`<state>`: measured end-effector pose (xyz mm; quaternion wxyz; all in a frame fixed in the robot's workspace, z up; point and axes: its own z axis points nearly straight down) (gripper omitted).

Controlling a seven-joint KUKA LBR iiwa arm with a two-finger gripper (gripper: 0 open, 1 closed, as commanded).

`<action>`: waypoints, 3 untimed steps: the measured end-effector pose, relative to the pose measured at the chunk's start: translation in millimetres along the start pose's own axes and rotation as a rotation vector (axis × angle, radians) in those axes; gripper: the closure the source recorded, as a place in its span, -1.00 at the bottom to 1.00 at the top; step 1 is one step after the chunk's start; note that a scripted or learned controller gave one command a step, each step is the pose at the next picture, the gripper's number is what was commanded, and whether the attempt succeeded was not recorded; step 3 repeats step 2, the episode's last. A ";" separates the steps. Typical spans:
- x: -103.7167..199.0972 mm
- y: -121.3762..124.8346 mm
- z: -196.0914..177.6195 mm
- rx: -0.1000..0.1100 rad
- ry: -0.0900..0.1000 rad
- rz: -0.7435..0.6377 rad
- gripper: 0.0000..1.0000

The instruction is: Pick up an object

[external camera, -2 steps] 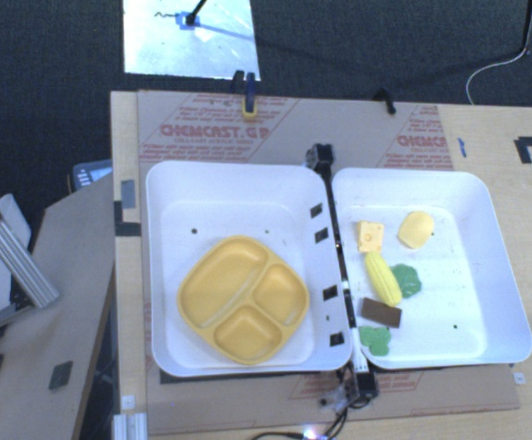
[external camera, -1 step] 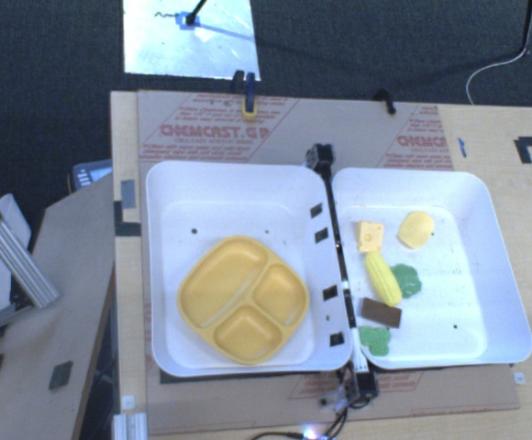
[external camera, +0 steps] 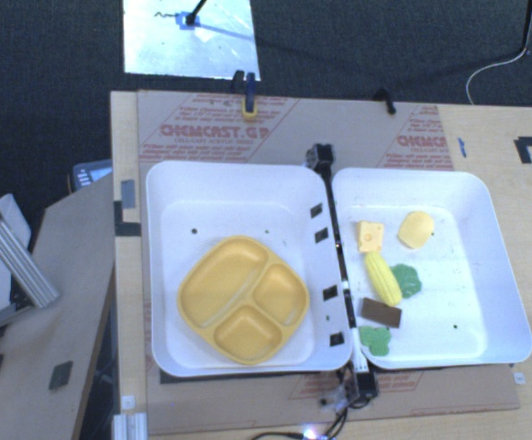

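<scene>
sitting side by side on the surface (external camera: pixel 486 126), two shallow white bins meet along a dark hinged seam in the middle. the left bin (external camera: pixel 170 200) holds a yellow divided plate (external camera: pixel 241 298) with three compartments, lying flat toward the bin's near half. the right bin (external camera: pixel 486 246) holds the small toy foods, all gathered in its left part: a yellow cheese wedge (external camera: pixel 370 236) with holes, a pale yellow rounded piece (external camera: pixel 416 229) just to its right, and a yellow corn cob (external camera: pixel 382 277) lying lengthwise below the cheese. a green leafy piece (external camera: pixel 406 280) touches the cob's right side. nearer the front edge lies a brown flat bar (external camera: pixel 381 313), and just below it a second green piece (external camera: pixel 374 339) by the bin's near-left corner. as for the tool, i cannot tell its state, since nothing in this view lets me judge it. beyond the bins, a shiny metal sheet (external camera: pixel 191 26) lies on the dark floor, and a grey metal frame (external camera: pixel 9 255) leans at the left edge.
</scene>
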<state>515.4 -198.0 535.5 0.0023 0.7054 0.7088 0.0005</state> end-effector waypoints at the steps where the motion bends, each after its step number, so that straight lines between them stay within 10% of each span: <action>1: -8.6 -10.1 0.1 0.001 0.001 0.004 1.00; 3: -8.0 -20.5 0.2 0.001 0.001 0.003 1.00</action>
